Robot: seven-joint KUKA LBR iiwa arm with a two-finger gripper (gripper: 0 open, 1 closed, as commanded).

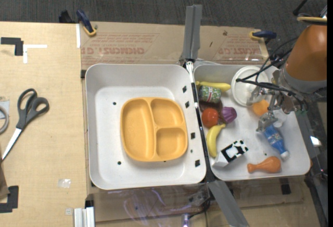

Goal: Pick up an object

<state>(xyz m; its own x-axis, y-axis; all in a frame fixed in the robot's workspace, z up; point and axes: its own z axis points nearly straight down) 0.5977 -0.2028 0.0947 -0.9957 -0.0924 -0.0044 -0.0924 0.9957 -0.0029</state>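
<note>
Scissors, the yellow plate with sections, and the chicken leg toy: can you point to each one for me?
Black-handled metal scissors (27, 108), camera view, on the handle loops.
Yellow plastic plate with three compartments (136, 129), camera view, on the floor of its largest compartment.
Orange toy chicken drumstick (268, 164), camera view, on its thick meaty end.

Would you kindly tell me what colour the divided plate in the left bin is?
The plate is orange-yellow, seen clearly in the camera view.

left bin (99, 168): orange divided plate (154, 128) at centre | right bin (296, 168): toy food, blue bottle (274, 140) | gripper (271, 109) above bottle
</note>
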